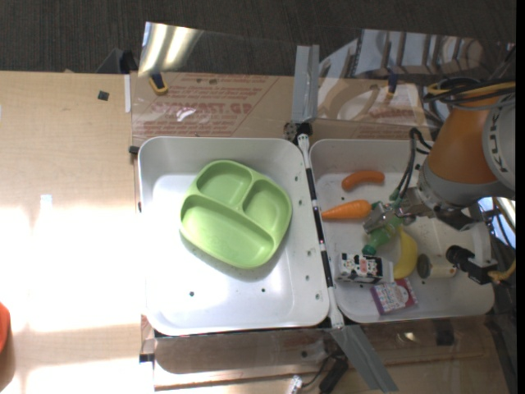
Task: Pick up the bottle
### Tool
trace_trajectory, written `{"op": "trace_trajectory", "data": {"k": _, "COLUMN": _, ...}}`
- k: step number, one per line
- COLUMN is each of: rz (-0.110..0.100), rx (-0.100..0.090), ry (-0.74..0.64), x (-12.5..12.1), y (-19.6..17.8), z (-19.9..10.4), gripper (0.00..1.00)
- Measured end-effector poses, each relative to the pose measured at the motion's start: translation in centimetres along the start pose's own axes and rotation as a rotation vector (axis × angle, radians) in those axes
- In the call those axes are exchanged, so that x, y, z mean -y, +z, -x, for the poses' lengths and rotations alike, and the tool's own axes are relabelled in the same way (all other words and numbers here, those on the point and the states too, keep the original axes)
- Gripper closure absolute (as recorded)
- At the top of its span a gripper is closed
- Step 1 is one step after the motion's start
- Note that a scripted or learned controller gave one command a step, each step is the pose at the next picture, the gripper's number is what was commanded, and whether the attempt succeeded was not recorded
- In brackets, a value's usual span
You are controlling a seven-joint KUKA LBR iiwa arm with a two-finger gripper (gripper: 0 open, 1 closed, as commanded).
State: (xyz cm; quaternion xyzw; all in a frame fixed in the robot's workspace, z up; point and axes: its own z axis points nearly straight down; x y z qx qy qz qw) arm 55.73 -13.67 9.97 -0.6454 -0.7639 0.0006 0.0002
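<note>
The bottle [380,240] looks like the small green object lying in the right bin [459,298], between the carrot and the banana. My gripper [384,222] hangs directly over the bottle's upper end, low in the bin and partly covering it. The grey arm with its orange band [463,150] reaches in from the right. I cannot make out contact between gripper and bottle.
Around the bottle lie an orange carrot [346,211], an orange sausage [362,179], a yellow banana [406,254], a small black-and-white box [361,267] and a purple card [392,296]. The left bin [164,302] holds a green divided plate [236,213].
</note>
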Motion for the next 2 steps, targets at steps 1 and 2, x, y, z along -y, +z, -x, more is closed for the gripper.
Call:
{"op": "trace_trajectory", "data": {"k": 1, "rz": 0.003, "rx": 0.002, "ry": 0.003, "x": -0.1, "y": -1.0, "z": 0.1, "gripper": 1.00}}
{"op": "trace_trajectory", "data": {"k": 2, "rz": 0.002, "rx": 0.002, "ry": -0.363, "x": -1.7, "y": -15.6, "z": -3.1, "gripper": 1.00}}
